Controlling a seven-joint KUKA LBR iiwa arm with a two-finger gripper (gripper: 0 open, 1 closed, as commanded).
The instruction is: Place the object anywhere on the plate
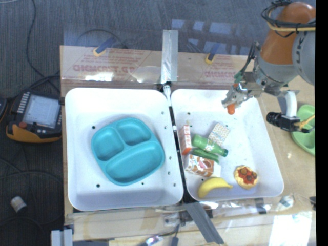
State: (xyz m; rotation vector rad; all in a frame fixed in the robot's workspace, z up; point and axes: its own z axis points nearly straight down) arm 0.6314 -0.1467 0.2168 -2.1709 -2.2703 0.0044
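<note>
Gripper (233,102) at the right bin's twelve o'clock, pinching a small orange object (231,109). Carry phase, I'd say: next, swing toward nine o'clock over the teal three-compartment plastic plate (128,150) and release.

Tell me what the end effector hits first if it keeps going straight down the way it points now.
Most likely bare floor of the right bin. The end effector hangs over the bin's upper part, with a small orange piece at its tip. The nearest item, a checkered packet, lies off to the side. Depth is hard to judge.
</note>
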